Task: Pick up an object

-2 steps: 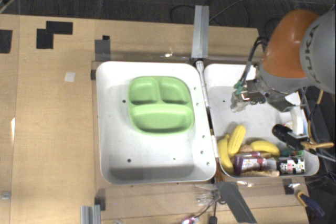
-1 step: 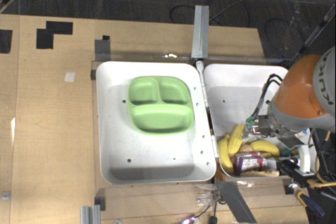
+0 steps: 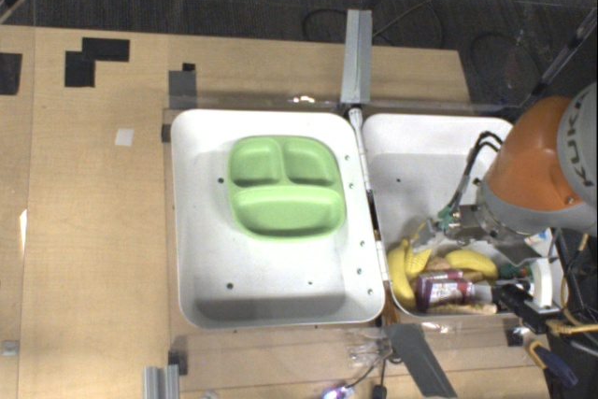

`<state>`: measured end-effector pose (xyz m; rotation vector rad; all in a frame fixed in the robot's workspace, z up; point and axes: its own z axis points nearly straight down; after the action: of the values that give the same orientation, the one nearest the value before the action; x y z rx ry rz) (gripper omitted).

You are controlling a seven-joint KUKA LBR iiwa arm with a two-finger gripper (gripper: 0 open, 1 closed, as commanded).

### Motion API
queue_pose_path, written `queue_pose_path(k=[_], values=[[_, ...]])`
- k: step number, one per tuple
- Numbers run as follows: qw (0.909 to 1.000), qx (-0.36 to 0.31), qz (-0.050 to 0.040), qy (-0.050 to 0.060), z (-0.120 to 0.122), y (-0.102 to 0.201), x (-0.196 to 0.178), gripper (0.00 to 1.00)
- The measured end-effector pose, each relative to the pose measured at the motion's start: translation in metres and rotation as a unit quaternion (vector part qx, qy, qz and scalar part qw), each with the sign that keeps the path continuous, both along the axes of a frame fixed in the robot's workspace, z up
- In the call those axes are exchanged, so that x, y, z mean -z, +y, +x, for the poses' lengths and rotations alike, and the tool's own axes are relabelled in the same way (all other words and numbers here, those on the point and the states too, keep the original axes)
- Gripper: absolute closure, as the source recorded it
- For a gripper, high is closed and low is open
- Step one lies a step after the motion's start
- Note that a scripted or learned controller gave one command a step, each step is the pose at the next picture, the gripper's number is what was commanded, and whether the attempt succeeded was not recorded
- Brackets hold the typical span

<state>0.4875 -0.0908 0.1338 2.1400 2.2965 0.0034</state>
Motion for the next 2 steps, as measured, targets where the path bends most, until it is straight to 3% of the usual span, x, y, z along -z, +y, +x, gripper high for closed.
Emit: queue_pose_path(k=[1,2], values=[[0.9951,-0.098,-0.0006,-0.005,0.063,0.001,0.043,0.00],[0.9903,-0.138,-0.0025,-0.009,0.026,0.001,0.042,0.00]])
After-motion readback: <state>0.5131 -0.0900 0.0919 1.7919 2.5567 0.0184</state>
